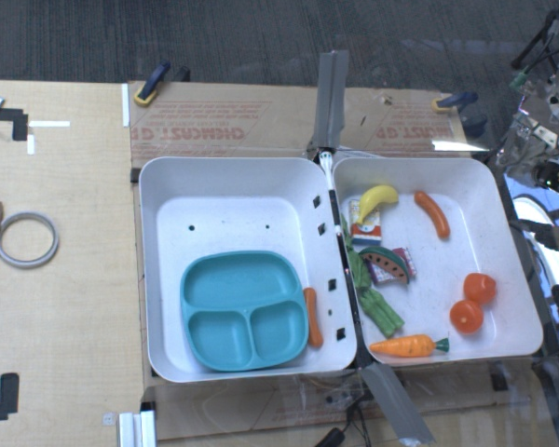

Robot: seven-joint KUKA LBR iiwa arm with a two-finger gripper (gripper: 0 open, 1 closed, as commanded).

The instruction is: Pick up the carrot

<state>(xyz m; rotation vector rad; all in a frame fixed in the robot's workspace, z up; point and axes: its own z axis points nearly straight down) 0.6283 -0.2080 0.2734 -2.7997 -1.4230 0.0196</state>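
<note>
The carrot [406,346] is orange with a green top at its right end. It lies on its side against the front wall of the right bin [447,268], left of the middle. Nothing touches it or lies on top of it. A green pea pod [374,303] ends just above its left tip.
The right bin also holds a banana [377,198], a watermelon slice [389,264], a reddish sausage [430,214] and two tomatoes [480,288] [466,317]. In the left bin [224,217] are a teal divided plate [242,310] and a small orange stick [311,317]. A tape roll [25,238] lies on the bench.
</note>
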